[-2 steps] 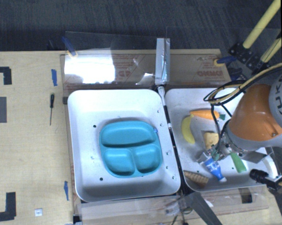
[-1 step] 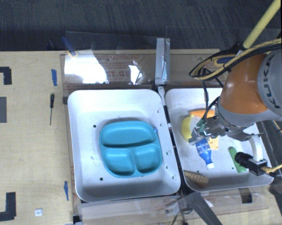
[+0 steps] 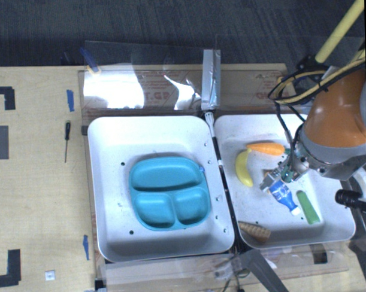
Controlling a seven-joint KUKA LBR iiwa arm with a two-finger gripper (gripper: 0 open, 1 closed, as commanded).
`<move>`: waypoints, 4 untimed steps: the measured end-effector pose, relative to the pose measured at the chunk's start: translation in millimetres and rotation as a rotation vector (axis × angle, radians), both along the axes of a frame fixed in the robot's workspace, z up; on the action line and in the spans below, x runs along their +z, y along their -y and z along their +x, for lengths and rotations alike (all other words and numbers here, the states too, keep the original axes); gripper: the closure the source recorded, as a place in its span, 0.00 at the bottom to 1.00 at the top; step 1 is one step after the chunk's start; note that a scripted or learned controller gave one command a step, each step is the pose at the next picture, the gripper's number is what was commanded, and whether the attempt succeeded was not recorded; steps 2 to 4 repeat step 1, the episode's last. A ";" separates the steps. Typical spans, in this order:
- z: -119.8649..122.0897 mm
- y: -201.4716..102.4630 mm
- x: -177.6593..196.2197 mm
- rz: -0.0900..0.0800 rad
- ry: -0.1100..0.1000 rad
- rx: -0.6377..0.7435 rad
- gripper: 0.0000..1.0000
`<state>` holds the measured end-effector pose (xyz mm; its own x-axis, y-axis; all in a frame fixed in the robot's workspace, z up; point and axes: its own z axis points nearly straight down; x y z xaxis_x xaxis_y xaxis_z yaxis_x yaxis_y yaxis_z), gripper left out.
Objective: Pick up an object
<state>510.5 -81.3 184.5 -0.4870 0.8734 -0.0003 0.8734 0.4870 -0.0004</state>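
Reaching in from the right, the grey arm with its orange band [image 3: 338, 116] brings the gripper [image 3: 284, 173] low into the right bin [image 3: 339, 230]. I cannot tell the state of the pincer. Just below it lies a blue and white tube [image 3: 285, 197]; its print is too small to read. A green marker [image 3: 308, 207] lies beside the tube. A yellow banana [image 3: 243, 168] and an orange carrot [image 3: 266, 149] lie near the gripper on the left side, and a brown brush [image 3: 253, 230] rests at the front wall. The left bin [image 3: 106, 175] holds a blue divided plate [image 3: 169, 191]. On the wooden bench [image 3: 35, 195] lies a small screwdriver [image 3: 66, 140], well apart from the bins.
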 end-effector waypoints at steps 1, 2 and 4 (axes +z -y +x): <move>1.6 -1.4 10.7 0.000 0.005 0.002 1.00; 1.6 -1.4 10.7 0.000 0.005 0.002 1.00; 1.6 -1.4 10.7 0.000 0.005 0.002 1.00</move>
